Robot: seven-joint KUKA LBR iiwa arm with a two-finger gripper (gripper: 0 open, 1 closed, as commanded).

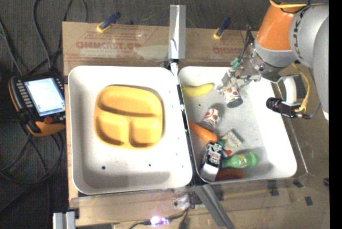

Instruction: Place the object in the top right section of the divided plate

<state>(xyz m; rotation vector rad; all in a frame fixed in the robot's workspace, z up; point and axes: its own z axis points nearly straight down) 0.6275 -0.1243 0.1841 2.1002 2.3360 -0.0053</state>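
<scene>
1. The yellow divided plate sits in the middle of the left bin, all three sections bare.
2. Right of the plate, the gripper hangs over the right bin, closed round a small red-and-white cup that dangles between its fingers.
3. A banana lies between the plate and the gripper, at the right bin's upper left.
4. Lower down, right of the plate: a second red-and-white cup, a carrot, a small carton, a black-and-white box, a green bottle.
5. Left of the plate, off the bench, a handheld screen glows.
</scene>
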